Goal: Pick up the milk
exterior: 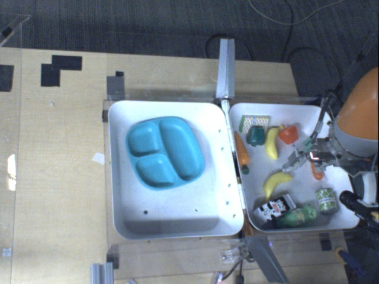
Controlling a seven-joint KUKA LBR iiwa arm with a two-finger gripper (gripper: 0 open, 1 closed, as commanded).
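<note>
Need to go front-left from grey two-finger gripper [305, 155] to black-and-white cow-print milk carton [276, 207], lying lengthwise along white right bin's [308, 185] front edge; can't tell gripper opening or hold

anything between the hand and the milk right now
A yellow banana lies roughly between the hand and the milk. A green bottle lies close beside the milk.

The arm [359, 108] is a bulky, rounded shell, bright orange above the wrist, with a grey collar just behind the tool [301, 154]. The tool is slim, pale metal with darker joints.
</note>
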